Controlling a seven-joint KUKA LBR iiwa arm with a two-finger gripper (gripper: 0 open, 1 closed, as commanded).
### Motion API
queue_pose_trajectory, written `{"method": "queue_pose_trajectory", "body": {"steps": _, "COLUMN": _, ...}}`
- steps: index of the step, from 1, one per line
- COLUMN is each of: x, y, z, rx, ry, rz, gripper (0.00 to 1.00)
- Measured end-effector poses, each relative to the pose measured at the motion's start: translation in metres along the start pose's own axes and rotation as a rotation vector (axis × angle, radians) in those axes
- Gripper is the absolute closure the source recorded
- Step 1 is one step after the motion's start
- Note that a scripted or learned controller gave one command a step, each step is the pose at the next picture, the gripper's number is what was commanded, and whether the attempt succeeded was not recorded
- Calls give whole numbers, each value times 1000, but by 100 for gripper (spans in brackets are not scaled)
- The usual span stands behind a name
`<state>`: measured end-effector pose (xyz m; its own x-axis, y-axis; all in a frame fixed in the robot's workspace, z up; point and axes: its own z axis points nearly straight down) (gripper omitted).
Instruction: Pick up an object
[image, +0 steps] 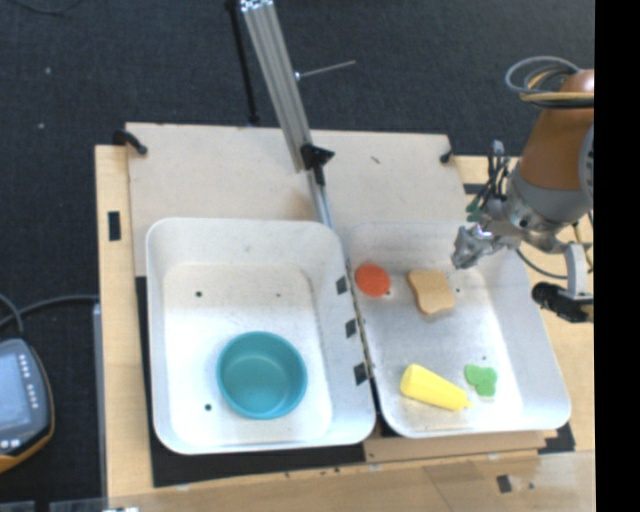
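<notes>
Four small pieces lie in the right bin (520, 340); claw (466, 250) state unclear

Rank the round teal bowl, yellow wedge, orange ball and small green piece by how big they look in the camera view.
1. Round teal bowl, by far the largest.
2. Yellow wedge-shaped block.
3. Round orange ball.
4. Small green lumpy piece, close to the ball in size, so that order is unsure.
</notes>
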<state>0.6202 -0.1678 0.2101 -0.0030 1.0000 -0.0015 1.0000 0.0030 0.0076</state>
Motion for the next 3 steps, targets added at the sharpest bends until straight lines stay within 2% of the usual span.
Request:
{"method": "queue_pose_trajectory", "body": {"steps": 1, "x": -1, "y": 2, "z": -45, "rx": 1, "ry": -1, "rz": -1, "gripper": 100}}
{"method": "queue_pose_trajectory", "body": {"steps": 2, "x": 52, "y": 9, "z": -54, "rx": 3, "ry": 2, "rz": -4, "gripper": 100}}
{"method": "queue_pose_trajectory", "body": {"steps": 3, "x": 101, "y": 16, "z": -40, "rx": 8, "ry": 2, "rz": -3, "gripper": 100}}
